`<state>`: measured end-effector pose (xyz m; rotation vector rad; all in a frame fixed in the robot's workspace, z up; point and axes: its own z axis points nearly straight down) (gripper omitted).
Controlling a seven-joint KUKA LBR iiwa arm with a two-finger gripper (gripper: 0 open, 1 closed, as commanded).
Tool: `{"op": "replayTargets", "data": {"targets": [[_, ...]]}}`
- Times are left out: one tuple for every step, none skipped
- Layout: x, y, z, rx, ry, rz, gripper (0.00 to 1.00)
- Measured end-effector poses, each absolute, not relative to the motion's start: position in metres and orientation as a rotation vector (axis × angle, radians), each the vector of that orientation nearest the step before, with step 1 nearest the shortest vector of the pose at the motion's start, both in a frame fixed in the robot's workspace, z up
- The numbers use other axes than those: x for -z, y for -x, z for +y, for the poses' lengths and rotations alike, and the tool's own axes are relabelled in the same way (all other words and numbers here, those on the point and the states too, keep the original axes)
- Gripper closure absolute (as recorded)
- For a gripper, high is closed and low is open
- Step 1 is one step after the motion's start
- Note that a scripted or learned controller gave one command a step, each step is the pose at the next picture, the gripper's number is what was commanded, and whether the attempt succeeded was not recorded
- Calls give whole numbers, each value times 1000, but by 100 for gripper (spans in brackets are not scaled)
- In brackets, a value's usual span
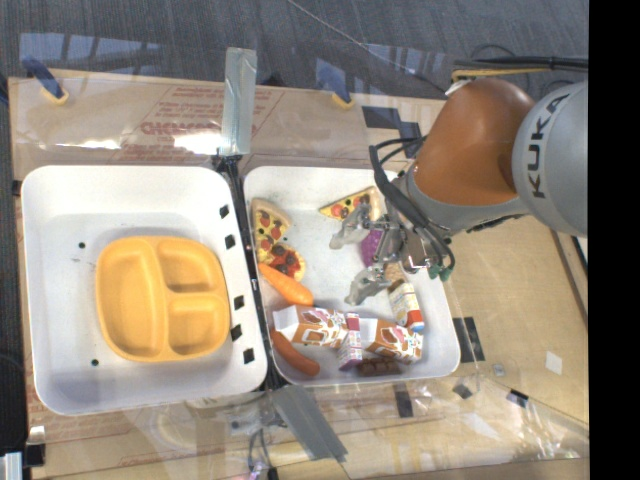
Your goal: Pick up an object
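My gripper point(352, 265) hangs over the middle of the right bin point(440, 353), its two metal fingers spread wide and pointing left. A small purple item point(374, 242) shows near the base of the fingers, partly hidden by the wrist; I cannot tell whether it touches them. A pizza slice point(349, 208) lies just above the upper finger. Left of the fingertips are another pizza slice point(271, 232) and an orange carrot point(288, 287). A small bottle point(406, 305) lies right below the lower finger.
Two brown-and-white cartons point(320, 328) point(396, 341) and a sausage point(296, 354) line the right bin's front wall. A yellow divided tray point(160, 296) sits in the left bin point(50, 198). The arm's orange band point(470, 143) overhangs the right bin's far right corner.
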<state>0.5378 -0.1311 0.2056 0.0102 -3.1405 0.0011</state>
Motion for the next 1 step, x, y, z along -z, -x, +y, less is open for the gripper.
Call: {"op": "replayTargets", "data": {"targets": [[-124,-545,-112,-1,199,-3142,0]]}}
